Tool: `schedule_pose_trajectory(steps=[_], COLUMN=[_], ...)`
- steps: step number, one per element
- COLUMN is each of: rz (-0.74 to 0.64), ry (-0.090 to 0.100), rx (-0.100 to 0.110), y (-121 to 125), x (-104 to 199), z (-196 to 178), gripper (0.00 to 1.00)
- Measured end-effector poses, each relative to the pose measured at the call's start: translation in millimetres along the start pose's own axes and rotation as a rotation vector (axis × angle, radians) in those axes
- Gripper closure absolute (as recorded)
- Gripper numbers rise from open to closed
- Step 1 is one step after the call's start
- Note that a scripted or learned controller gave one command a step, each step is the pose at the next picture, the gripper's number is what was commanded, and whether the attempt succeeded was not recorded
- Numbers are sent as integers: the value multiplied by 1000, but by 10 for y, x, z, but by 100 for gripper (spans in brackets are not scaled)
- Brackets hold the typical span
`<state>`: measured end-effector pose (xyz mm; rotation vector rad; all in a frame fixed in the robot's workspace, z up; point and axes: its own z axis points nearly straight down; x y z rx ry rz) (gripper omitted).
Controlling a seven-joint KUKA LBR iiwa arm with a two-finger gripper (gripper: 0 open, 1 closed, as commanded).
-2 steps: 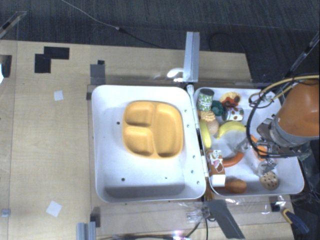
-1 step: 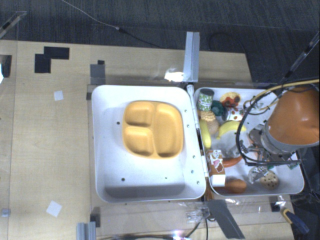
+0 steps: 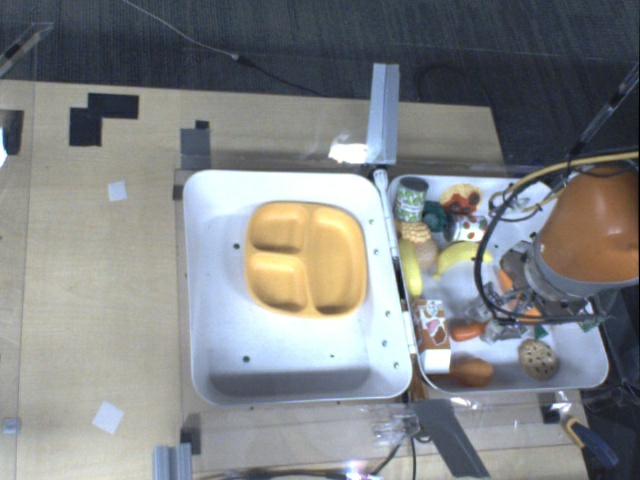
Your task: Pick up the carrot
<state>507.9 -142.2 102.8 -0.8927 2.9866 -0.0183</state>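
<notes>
lying just left of the arm — carrot, right bin — fingers' state unclear

The arm reached in from the right of the camera view and hung almost straight down, so that its orange band faced the lens as a broad dome. Below the band sat the grey wrist, ringed by looping black cables. The pincer was hidden beneath the wrist, and its state could not be made out.
</notes>
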Motion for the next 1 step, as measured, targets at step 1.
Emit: schedule_pose_trajectory(steps=[1], rz=[0], ry=[1], rx=[-1], y=[3], x=[3], z=[6], gripper=[0])
